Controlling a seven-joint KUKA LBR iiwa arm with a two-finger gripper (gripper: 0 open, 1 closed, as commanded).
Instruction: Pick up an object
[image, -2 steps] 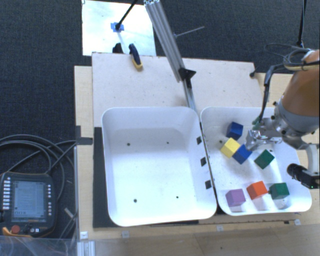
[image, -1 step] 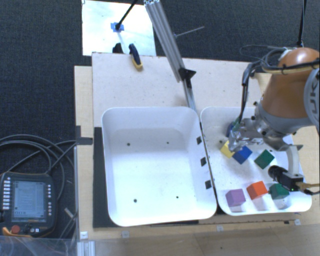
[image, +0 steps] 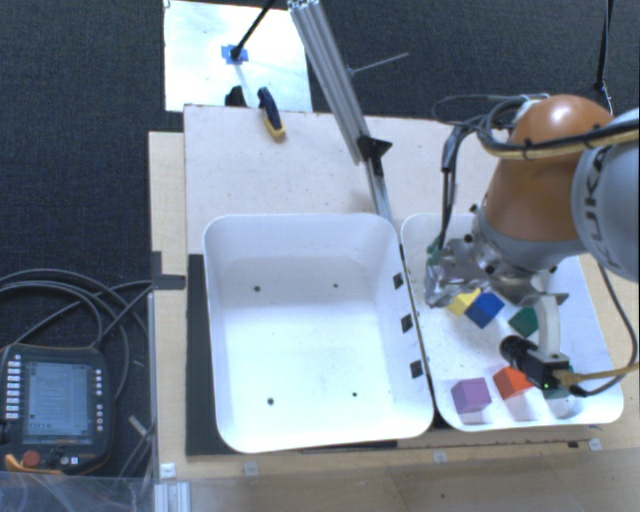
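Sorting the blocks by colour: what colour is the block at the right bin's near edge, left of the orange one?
Purple, in the camera view.

The arm's orange band (image: 540, 170) and wrist cover much of the right bin (image: 600, 345), hiding its far wall and whatever lies beneath. The gripper (image: 447, 285) sits under the wrist at that bin's left side; its fingers are too dark and crowded to make out. The yellow block (image: 462, 301) is partly hidden behind the blue block (image: 485, 309). The pendant (image: 55, 410), left of the left bin (image: 225, 240), shows a screen too blurred to read.
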